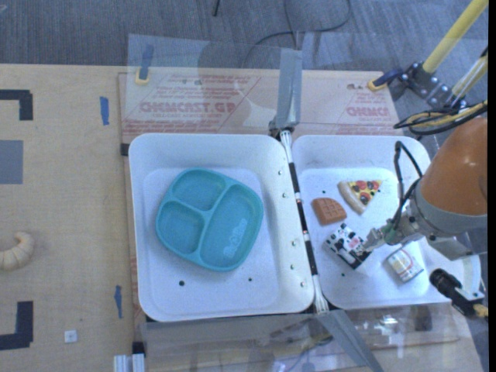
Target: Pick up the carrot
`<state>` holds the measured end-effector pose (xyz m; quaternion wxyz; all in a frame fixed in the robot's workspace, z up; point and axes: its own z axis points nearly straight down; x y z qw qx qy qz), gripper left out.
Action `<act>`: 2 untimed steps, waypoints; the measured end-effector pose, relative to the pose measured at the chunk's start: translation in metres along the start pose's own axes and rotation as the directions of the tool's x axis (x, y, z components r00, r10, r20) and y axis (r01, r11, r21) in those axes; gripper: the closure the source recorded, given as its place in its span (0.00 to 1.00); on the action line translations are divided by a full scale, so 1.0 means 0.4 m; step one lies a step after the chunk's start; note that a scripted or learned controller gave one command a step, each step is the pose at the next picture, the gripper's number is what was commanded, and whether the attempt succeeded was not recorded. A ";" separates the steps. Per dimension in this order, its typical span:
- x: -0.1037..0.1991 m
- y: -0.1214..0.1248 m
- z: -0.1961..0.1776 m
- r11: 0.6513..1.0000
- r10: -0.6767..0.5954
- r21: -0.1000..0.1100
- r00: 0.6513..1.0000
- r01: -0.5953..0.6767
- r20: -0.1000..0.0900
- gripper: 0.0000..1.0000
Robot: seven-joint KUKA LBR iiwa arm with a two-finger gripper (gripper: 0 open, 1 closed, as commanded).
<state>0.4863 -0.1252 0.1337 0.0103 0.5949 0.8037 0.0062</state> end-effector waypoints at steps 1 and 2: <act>0.073 0.123 -0.125 0.939 0.344 0.024 0.939 -0.344 -0.001 1.00; 0.048 0.231 -0.185 0.975 0.221 0.021 0.975 -0.221 -0.003 1.00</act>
